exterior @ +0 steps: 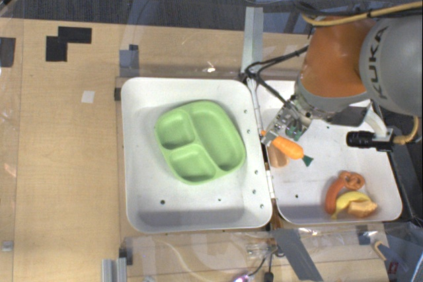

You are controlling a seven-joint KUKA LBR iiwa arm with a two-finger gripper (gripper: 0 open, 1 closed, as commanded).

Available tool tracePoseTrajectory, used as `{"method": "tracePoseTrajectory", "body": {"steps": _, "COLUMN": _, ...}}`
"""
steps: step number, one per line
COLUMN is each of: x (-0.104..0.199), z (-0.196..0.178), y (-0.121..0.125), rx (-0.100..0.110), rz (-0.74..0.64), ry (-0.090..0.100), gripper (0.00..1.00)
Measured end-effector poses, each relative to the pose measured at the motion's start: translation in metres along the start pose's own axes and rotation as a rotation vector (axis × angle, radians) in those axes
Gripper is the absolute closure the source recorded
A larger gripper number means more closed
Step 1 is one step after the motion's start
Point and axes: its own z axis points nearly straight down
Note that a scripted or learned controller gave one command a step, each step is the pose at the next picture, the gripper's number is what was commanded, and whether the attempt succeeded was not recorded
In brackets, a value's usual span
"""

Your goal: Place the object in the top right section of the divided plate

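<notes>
A light green divided plate [198, 141] lies in the left white bin [192, 214], with one large section on its right side and two smaller ones on its left. An orange toy carrot [289, 147] with a green tip lies in the right bin [330, 211], close to the wall shared with the left bin. My gripper [288, 123] hangs just above the carrot's upper end, under the arm's orange band [330, 63]. From this angle I cannot make out whether it touches the carrot.
A brown piece [276, 157] lies right beside the carrot. At the right bin's front right sit a red-orange toy [346, 183], a yellow banana [347, 201] and a tan piece [363, 209]. A black cylinder [369, 139] juts out beside the arm.
</notes>
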Motion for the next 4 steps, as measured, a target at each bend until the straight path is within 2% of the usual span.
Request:
{"method": "tracePoseTrajectory", "body": {"steps": 1, "x": 0.0, "z": 0.0, "y": 0.0, "rx": 0.0, "rz": 0.0, "ry": 0.0, "gripper": 0.0}}
{"method": "tracePoseTrajectory", "body": {"steps": 2, "x": -0.042, "z": -0.001, "y": 0.033, "rx": -0.003, "rz": -0.543, "ry": -0.004, "gripper": 0.0}}
{"method": "tracePoseTrajectory", "body": {"steps": 3, "x": -0.146, "z": -0.032, "y": -0.033, "rx": 0.0, "rz": -1.055, "ry": -0.007, "gripper": 0.0}}
{"method": "tracePoseTrajectory", "body": {"steps": 4, "x": -0.103, "z": -0.002, "y": 0.037, "rx": -0.002, "rz": -0.685, "ry": -0.003, "gripper": 0.0}}
